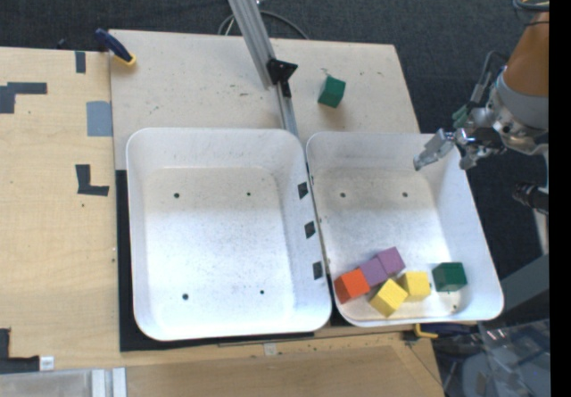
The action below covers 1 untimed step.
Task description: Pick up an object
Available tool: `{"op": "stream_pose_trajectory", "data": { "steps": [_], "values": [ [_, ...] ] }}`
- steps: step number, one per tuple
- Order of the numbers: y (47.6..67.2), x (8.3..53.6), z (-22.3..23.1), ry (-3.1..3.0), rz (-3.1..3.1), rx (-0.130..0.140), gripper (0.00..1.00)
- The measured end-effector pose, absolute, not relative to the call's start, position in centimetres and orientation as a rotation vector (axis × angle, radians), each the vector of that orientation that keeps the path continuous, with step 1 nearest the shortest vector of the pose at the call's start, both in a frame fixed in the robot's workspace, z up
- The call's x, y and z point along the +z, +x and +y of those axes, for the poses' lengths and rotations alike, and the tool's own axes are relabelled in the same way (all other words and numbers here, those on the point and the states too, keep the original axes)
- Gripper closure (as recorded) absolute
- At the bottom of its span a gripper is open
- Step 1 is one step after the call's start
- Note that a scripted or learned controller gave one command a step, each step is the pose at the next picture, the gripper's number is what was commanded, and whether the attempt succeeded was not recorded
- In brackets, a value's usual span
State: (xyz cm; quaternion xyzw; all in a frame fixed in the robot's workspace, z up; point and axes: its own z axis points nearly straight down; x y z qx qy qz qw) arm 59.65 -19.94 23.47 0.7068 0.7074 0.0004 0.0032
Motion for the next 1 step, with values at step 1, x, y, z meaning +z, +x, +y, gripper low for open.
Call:
{"op": "stream_pose_trajectory", "data": {
  "steps": [1],
  "values": [
    [51.79,14.34,-16.94,2.231,2.231,-0.010,0.00]
  ]
}}
